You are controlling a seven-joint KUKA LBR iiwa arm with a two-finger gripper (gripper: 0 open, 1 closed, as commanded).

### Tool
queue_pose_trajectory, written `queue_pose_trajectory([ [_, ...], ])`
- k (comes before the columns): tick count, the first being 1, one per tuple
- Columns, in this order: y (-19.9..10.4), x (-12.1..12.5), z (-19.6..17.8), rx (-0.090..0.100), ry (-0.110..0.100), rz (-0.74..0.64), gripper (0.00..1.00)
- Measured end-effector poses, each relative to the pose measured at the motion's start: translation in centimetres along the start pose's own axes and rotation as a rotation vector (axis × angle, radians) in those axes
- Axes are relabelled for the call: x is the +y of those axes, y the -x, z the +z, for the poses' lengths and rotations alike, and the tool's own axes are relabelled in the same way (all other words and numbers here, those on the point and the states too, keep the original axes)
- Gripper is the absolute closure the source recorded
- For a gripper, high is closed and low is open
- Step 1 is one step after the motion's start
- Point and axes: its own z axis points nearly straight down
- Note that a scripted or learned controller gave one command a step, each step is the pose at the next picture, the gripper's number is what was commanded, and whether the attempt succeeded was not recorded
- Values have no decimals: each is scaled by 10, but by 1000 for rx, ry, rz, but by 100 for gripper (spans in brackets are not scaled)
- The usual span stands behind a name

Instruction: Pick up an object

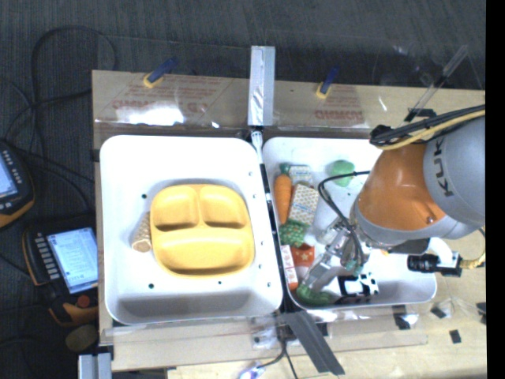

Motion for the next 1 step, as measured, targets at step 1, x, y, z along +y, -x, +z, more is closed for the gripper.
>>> queue_pose_trajectory([
  [1, 41, 28, 2, 13, -4, 48, 0],
])
